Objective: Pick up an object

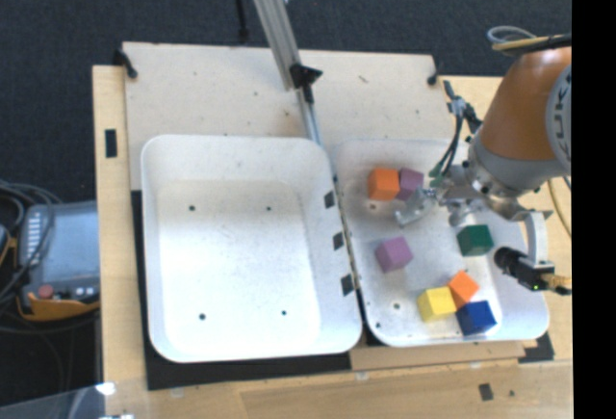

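Note:
The right bin [377,311] holds several coloured blocks. An orange cube [384,183] and a mauve block [412,180] sit side by side near its far left. A purple cube [393,253] lies in the middle and a green block [474,239] to the right. A yellow cube [436,302], a small orange block [464,286] and a blue cube [475,317] cluster at the near edge. My gripper [413,209] is low in the bin, just in front of the mauve block and behind the purple cube. No block is visibly lifted.
The left bin [241,244] lies beside the right one, sharing a middle wall [342,234]. A slanted metal post [274,13] rises behind the bins. The grey arm body [525,128] overhangs the right bin's far right side. A control pendant [58,263] sits off the bench at left.

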Tool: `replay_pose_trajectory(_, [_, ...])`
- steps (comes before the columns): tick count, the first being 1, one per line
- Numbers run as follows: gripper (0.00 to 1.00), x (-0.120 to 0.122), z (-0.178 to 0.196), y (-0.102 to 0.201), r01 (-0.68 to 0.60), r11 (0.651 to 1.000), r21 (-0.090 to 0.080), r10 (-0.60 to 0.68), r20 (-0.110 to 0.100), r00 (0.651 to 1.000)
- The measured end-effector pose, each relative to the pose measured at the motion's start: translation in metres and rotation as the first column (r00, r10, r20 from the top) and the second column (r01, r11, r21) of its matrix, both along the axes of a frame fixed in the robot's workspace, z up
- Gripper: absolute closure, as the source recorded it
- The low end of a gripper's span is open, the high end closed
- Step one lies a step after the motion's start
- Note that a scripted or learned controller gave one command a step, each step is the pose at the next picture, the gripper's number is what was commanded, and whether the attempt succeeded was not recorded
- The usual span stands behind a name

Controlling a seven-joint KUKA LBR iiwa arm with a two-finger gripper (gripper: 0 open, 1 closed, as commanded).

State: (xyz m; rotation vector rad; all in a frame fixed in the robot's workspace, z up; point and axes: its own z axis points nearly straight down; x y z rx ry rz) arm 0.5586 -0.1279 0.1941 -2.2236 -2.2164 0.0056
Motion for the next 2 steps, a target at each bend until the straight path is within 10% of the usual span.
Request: replay_pose_trajectory(2, [0.00,0.005,-0.097,-0.004,0.000,1.000,-0.002,0.000,0.010,1.000])
